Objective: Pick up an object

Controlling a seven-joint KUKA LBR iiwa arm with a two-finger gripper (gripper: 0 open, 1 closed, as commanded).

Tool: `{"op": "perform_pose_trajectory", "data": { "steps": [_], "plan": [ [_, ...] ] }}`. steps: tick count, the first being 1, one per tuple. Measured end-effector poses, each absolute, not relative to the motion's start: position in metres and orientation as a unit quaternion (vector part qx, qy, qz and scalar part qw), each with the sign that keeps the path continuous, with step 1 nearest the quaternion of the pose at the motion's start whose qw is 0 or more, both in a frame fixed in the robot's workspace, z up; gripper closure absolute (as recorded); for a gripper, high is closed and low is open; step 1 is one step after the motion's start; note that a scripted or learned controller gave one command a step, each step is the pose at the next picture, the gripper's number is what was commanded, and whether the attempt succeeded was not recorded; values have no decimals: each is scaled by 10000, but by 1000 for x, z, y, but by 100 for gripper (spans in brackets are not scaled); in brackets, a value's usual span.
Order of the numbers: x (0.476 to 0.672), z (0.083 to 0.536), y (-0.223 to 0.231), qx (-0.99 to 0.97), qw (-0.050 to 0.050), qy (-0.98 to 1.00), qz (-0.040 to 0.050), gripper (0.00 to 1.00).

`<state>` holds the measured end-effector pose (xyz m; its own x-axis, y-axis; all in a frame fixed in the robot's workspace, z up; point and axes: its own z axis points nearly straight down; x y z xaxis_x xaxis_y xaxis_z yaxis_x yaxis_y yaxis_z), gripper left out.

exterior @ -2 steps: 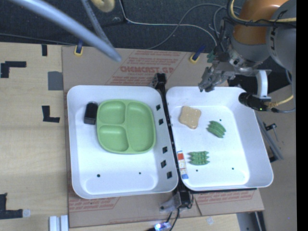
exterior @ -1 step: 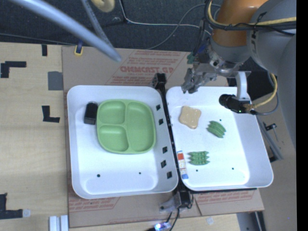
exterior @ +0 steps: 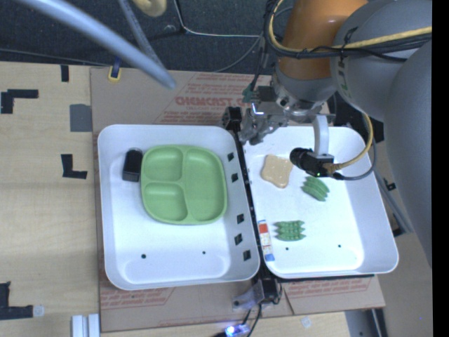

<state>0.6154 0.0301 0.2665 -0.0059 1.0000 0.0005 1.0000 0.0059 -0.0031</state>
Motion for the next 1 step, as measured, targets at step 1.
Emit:
{"op": "perform_pose_trajectory", "data": {
  "steps": [1],
  "plan": [
    [600,259,79,-7052,12,-7091,12,100]
  ]
}}
